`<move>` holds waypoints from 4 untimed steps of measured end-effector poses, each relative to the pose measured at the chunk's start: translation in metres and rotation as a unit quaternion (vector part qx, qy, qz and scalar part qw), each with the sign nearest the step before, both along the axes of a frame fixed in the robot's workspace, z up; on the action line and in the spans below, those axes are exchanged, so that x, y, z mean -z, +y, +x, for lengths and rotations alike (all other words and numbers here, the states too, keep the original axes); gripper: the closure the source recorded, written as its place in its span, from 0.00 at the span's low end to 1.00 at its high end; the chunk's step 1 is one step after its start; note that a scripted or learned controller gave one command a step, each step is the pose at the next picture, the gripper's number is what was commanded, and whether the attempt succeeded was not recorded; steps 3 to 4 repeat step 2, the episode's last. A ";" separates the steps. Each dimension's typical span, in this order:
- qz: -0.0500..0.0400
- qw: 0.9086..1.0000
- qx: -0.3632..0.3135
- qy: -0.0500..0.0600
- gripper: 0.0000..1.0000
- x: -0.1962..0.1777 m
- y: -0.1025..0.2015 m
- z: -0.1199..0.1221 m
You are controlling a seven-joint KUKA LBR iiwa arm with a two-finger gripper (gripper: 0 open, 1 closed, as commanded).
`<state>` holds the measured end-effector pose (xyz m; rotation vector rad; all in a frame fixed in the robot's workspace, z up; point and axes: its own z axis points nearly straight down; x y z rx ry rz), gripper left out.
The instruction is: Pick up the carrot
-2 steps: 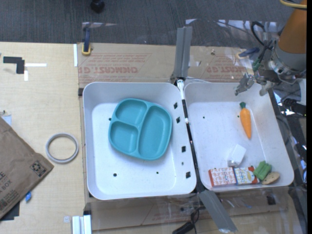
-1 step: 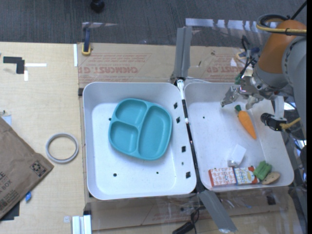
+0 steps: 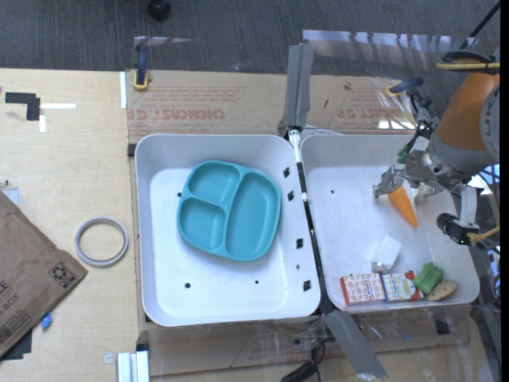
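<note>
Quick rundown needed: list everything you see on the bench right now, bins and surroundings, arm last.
Bins: two, white, side by side at centre.
Plate: one, teal, three compartments, in the left bin.
Carrot: one, orange, right bin, upper right, under the claw.
White block: one, right bin, middle.
Cartons: two, red and white, right bin's near edge.
Green item: one, beside the cartons.
Tape ring: one, grey, on the bench left of the bins.
Cardboard box: one, brown, far left.
Claw: one, grey, at the carrot's top end.
</note>
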<state>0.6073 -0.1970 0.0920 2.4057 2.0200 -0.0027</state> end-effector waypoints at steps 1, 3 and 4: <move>0.000 1.000 0.001 0.000 1.00 -0.009 0.000 0.000; 0.000 1.000 -0.018 0.000 1.00 -0.120 0.050 0.052; 0.000 1.000 -0.018 0.000 1.00 -0.120 0.050 0.052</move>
